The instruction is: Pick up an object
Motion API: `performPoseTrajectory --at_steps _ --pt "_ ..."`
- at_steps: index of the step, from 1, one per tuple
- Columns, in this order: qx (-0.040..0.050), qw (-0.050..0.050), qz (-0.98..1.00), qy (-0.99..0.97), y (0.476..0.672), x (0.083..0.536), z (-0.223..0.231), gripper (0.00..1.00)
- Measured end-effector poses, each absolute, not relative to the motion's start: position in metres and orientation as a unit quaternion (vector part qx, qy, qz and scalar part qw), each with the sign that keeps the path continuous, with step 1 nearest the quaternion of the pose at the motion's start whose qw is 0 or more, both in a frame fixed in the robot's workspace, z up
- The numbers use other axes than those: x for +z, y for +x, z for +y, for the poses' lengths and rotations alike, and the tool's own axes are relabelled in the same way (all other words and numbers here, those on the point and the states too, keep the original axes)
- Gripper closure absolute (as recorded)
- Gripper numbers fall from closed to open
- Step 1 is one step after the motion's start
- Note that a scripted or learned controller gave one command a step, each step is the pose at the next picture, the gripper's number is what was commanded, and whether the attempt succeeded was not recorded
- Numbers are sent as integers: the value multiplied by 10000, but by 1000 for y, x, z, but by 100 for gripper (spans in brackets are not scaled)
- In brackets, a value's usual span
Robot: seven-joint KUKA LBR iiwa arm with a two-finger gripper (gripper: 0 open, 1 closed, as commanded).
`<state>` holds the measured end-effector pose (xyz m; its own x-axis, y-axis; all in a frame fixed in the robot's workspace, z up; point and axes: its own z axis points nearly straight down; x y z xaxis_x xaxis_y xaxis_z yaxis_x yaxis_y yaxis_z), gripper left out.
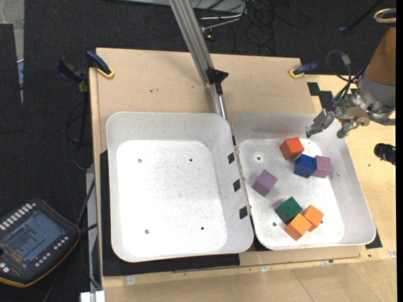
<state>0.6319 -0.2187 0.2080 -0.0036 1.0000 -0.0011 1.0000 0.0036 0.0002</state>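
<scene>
Right now the gripper [330,126] hangs open and empty at the right bin's [352,231] upper edge, the orange cube [291,148] just lower-left of it.

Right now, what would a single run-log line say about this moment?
two-finger gripper: open, above right white bin's far edge | holding: nothing | nearest: orange cube | blocks: in right bin

Bench [164,80]: looks like unfinished wood board, matt, pale tan. Bins [119,137]: apparently white plastic, smooth with a faint sheen, floors speckled with fine dark marks. Blocks, orange [291,148], blue [305,165], purple [265,182], green [289,209]: solid-coloured, matt, smooth-faced; material cannot be determined. Pole [189,27]: metal in appearance, dull grey. Clamps [96,60]: blue and yellow, seemingly plastic-coated. Floor [50,106]: dark, matt.
</scene>
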Motion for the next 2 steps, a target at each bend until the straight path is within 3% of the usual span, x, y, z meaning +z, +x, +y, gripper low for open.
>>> performPoseTrajectory --at_steps 1,2 --pt "-6 3 7085 7057 632 208 -218 0" --pt "-16 -23 7083 7059 628 146 -212 0"
